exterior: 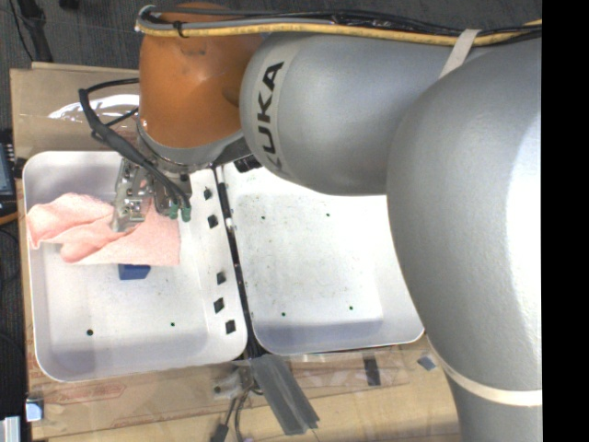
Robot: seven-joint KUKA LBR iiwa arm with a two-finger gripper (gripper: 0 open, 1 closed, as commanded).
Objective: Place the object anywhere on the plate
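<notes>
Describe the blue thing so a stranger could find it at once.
Look in the left bin, one of two white bins side by side. A pink cloth lies there under the gripper. The blue block peeks out from the cloth's lower edge, small, dark and hard-edged.

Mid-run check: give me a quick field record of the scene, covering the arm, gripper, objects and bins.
arm: KUKA arm reaches in from the right, over the bins
gripper: gripper low over the left bin, at the pink cloth
pink cloth: crumpled, in the left bin's upper left part
blue object: blue block just below the cloth's edge, partly covered
right bin: right bin, white with dark specks
grasp: cannot confirm
</notes>
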